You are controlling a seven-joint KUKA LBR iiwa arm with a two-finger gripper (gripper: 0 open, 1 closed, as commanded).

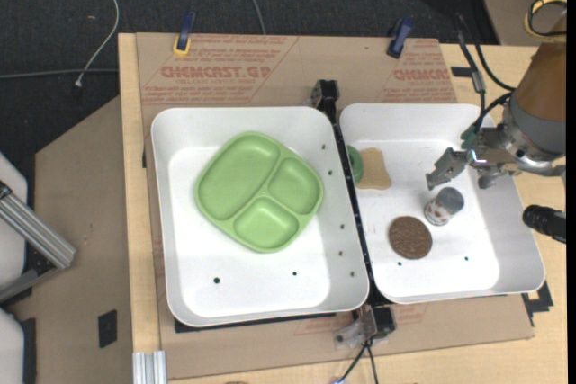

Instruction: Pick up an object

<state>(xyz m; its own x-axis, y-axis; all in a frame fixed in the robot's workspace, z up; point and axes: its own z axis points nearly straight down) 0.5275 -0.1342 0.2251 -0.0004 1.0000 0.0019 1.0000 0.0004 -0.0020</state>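
Observation:
In the right bin (504,274) lie a brown round disc (410,237), a small grey and red object (443,207), a tan flat piece (373,169) and a green item (354,163) against the bin's left wall. My gripper (466,174) hangs over the upper right part of this bin, just above and right of the small grey and red object. Its fingers (445,168) stand spread apart with nothing between them. The grey arm with its orange band (545,90) comes in from the right.
The left bin (180,274) holds a green divided plate (259,191). A black divider (346,193) runs between the two bins. Blue clamps (185,31) (400,37) hold the cardboard at the back. Cables hang near the arm.

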